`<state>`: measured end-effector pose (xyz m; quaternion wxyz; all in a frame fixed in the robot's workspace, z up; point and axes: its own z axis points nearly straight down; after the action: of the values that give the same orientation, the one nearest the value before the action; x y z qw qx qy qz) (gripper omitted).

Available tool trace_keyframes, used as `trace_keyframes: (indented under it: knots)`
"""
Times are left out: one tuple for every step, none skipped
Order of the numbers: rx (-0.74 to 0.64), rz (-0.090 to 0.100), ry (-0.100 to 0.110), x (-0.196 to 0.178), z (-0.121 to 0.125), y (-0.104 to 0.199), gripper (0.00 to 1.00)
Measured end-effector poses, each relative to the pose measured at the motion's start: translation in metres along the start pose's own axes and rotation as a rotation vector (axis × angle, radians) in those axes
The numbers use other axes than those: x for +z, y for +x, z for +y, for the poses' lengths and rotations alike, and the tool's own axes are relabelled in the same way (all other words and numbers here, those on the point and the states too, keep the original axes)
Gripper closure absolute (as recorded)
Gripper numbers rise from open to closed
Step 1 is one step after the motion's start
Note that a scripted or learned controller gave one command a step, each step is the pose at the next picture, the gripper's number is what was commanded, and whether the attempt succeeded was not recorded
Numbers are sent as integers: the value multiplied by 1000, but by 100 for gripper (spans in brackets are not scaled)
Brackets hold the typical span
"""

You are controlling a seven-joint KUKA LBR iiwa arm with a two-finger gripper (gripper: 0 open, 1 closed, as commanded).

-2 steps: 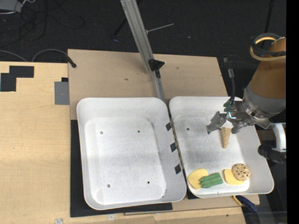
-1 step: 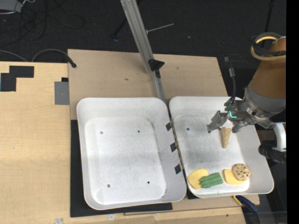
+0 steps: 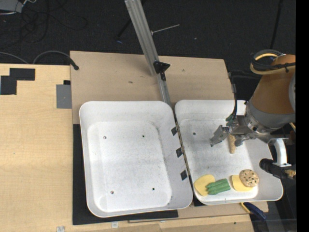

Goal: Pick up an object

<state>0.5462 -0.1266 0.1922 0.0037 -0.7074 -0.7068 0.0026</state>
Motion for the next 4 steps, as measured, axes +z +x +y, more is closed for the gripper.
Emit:
trace_keyframes:
  knots:
    - [0,1,0,55,-11,1,0]
    - [0,-1,-8,101,-10,1,0]
    - [7,0,-8,89,-11,0,100]
    - [-1,-2,-11,43,-2,-3,100]
